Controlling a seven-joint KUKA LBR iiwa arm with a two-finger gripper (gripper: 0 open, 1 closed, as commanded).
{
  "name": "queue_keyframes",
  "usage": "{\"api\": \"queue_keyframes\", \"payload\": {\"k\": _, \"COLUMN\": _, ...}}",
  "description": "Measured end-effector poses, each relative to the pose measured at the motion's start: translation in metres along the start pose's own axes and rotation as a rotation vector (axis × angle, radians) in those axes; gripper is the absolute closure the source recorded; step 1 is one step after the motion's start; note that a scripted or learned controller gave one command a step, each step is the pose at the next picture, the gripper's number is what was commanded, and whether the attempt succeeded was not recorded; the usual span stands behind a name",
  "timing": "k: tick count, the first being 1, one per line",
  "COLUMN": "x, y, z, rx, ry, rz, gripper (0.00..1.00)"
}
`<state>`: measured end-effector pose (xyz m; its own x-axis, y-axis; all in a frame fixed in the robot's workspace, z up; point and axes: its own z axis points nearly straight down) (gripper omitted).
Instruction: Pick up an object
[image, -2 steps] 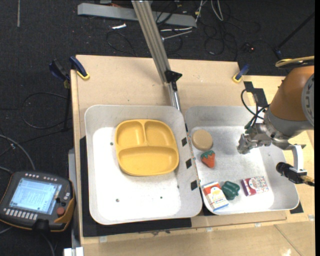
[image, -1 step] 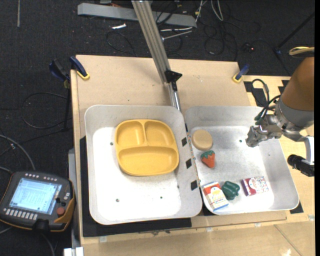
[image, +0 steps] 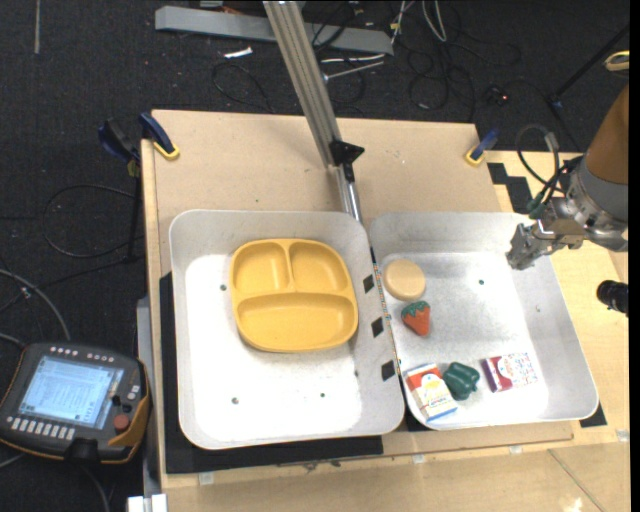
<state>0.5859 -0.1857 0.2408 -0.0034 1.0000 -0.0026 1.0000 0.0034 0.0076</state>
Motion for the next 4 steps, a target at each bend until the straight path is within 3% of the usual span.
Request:
{"api": "queue_keyframes", "payload": {"k": 1, "x": 0.0, "y": 0.002, "z": -0.047, "rx": 0.001, "ry": 0.0, "rz": 0.0, "gripper": 1.0}}
{"api": "queue_keyframes", "payload": {"k": 4, "x": 0.146, "y": -0.019, "z": -0.029, "rx": 0.009, "ry": 0.004, "rz": -0.004, "gripper": 1.0}}
